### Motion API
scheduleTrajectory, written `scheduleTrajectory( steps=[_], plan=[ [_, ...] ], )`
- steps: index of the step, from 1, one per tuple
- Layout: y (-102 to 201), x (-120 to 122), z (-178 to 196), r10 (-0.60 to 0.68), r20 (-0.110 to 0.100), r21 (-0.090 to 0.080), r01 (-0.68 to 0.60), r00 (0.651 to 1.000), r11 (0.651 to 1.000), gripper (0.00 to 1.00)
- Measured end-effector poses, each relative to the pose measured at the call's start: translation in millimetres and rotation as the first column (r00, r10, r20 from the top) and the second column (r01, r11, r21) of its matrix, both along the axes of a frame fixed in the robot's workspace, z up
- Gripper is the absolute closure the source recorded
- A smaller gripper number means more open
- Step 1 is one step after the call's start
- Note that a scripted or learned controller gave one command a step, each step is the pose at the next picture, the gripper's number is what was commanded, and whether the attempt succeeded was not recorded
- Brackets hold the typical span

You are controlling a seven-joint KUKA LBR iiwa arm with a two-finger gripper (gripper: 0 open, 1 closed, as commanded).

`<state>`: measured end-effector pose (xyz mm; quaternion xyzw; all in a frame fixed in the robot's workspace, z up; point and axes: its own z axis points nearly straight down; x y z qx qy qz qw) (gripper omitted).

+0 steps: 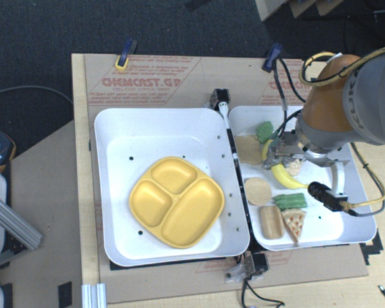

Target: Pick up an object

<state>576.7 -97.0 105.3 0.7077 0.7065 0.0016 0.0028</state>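
Observation:
The right bin (353, 233) holds several toy foods: a yellow banana (286, 178), a tan round cookie (258, 190), a brown flat piece (248, 149), a green leafy piece (264, 131), a green ridged piece (290, 201), a bread slice (271, 222) and a pizza wedge (294, 223). My gripper (283, 156) hangs low over the middle of this bin, just above the banana's upper end. Its fingertips are hidden among the food and under the wrist.
In the left bin (115, 133) lies a yellow three-compartment plate (176, 201). A black divider clamp (220, 99) sits at the top between the bins. Blue and yellow clips hold the cardboard base at the back edge.

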Motion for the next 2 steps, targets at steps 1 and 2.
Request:
scheduleTrajectory(
  steps=[1,2],
  plan=[
    [-21,-27,135,-0.001,0.009,-0.003,0.001,1.000,1.000,1.00],
    [36,-6,226,0.009,0.008,0.002,-0.009,1.000,1.000,1.00]
  ],
)
